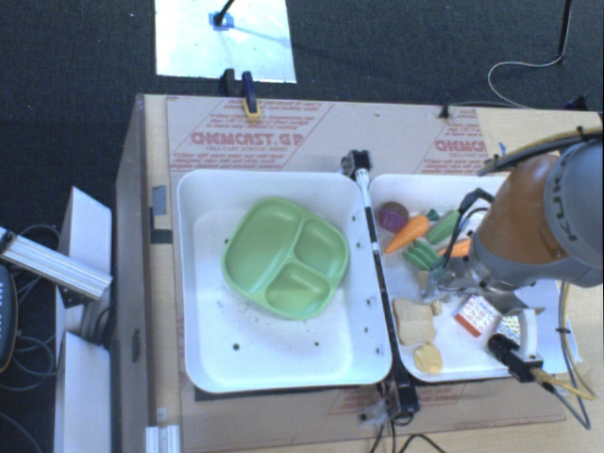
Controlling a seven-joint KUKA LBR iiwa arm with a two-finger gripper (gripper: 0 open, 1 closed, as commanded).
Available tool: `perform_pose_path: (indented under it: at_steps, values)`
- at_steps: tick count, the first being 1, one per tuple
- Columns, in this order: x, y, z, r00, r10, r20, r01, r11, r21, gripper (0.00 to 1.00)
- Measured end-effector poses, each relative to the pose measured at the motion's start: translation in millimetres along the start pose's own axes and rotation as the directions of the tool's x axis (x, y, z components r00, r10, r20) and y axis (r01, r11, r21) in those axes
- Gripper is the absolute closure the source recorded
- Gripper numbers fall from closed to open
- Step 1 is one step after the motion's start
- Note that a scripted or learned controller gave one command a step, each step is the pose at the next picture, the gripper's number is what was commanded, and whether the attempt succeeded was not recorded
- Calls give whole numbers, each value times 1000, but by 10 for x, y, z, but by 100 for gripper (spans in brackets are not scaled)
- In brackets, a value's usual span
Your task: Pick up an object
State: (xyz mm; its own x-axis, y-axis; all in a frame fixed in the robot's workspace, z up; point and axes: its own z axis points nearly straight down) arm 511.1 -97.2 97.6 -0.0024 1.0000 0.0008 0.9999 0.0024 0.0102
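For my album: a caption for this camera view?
Gripper down among toy food in right bin; green divided plate in left bin.

Right bin (566, 295) crowded — toy food (420, 239)

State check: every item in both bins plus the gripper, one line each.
green divided plate: flat in left bin, nothing on it
purple toy: lying in right bin
orange carrot: lying beside purple toy
bread slice: flat
yellow piece: flat, near front wall
gripper: low among right-bin items, grip unclear

a green divided plate (288, 258) lies in the white bin (203, 281) well to the left of my pincer, and beyond both, a pale sheet (189, 36) rests on the dark floor.
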Motion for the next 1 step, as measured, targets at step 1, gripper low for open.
perform_pose_path:
  at_steps: [1]
  values:
    - [410, 777, -866, 1000, -2, 1, 2, 1000, 7, 100]
